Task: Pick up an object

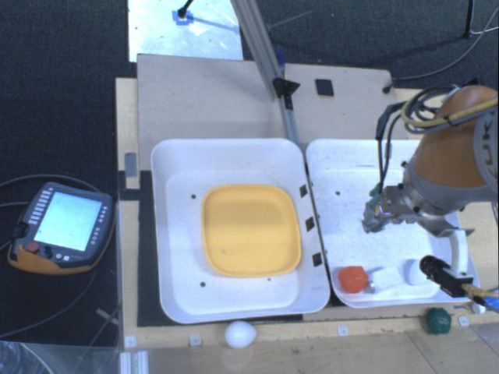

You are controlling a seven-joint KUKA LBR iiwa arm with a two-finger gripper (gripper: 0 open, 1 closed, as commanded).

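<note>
My arm [456, 142], orange band up top, sits closest to the lens and comes in from the right edge over the right bin [343, 170]. My gripper [376, 216] hangs over the left-middle part of that bin, above bare white floor. Apart or together: cannot tell, the tip is a dark blur from this angle. Nothing visible clamped in it.

Pick candidates, all in the right bin along its near wall:
- red-orange object [352, 279], roundish, in the near-left corner, apart from my gripper and nearer the viewer than it.
- small white piece [383, 274], just beside the red-orange object on its right, shape unclear.
- small round white thing [411, 271], further right, near the same wall.

Left bin [175, 209]: holds one yellow square plate [252, 230] with rounded corners, lying flat, roughly centred. The two bins sit side by side, with their inner walls touching.

Outside the bins:
- white egg-shaped thing [240, 334] on the bench, just in front of the left bin.
- dark green ball [437, 320] on the bench, just in front of the right bin's near-right corner.
- black square patch [324, 87] on the tan board [203, 92] behind the bins.
- grey metal pole [261, 41] rising at a slant from that board, between the bins' far ends.
- teach pendant [61, 226], screen lit, on the dark floor well left of the bench.
</note>
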